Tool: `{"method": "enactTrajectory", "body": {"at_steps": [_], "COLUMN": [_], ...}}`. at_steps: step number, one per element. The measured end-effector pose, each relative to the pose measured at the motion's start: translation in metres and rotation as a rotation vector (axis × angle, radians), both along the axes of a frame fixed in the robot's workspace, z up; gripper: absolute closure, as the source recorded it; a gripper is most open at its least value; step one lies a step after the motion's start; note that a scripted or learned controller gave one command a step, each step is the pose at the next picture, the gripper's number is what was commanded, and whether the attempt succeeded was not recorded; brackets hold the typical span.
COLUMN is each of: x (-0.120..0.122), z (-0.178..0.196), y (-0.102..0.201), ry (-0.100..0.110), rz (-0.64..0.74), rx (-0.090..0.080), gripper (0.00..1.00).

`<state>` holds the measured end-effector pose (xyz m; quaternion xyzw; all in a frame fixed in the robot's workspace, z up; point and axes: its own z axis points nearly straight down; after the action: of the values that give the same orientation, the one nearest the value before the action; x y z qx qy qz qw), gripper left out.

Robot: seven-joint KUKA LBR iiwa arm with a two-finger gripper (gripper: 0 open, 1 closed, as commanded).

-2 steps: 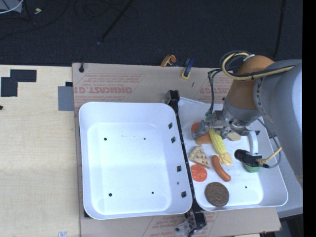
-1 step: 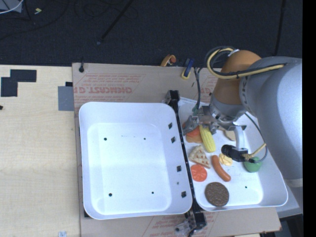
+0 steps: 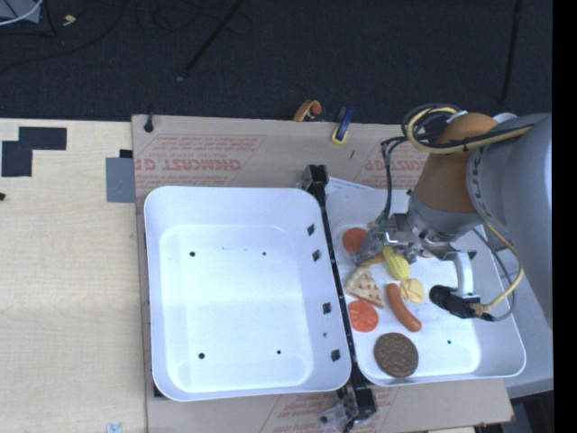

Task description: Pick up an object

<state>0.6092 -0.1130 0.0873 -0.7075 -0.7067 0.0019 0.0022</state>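
Corn cob (image 3: 395, 262), the small yellow toy piece, is lying in the right bin (image 3: 491, 361), toward its far-left part, and it is sitting directly under the gripper (image 3: 389, 244). You are looking at the likeliest target, judging by where the arm is pointing. The wrist is blocking the tool from above, so you cannot tell how the gripper is set, and nothing is showing as held.

Note the crowding. The cheese wedge (image 3: 365, 287) is lying just beside the corn on its near-left side. The sausage (image 3: 403, 307) is lying just near of it, with a pale yellow piece (image 3: 412, 289) touching or almost touching the sausage. One red disc (image 3: 354, 239) is resting to the left of the gripper and a second red disc (image 3: 362, 316) is sitting nearer you. The brown patty (image 3: 396, 354) is lying well apart, at the near side of the bin.

Expect these faults:
- The descent is likely catching the cheese wedge along with the corn, because the two are lying so close.
- The rounded corn may be rolling out of a closing grip and leaving the tool closed on nothing.
- The black divider (image 3: 332, 269) between the bins is standing near the work point, so a leftward drift risks striking it.

The left bin (image 3: 171, 242) is playing no part here.
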Motion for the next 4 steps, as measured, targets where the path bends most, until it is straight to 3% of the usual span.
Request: {"method": "enactTrajectory", "body": {"at_steps": [1,2,3,4], "x": [0.033,0.034,0.003,0.034], "z": [0.0,0.0,0.0,0.0], "y": [0.031,0.032,0.015,0.03], "ry": [-0.004,-0.003,-0.001,-0.003], "rz": [0.001,0.003,0.001,0.001], "rx": [0.0,0.0,0.0,0.0], "gripper": [0.0,0.0,0.0,0.0]}}
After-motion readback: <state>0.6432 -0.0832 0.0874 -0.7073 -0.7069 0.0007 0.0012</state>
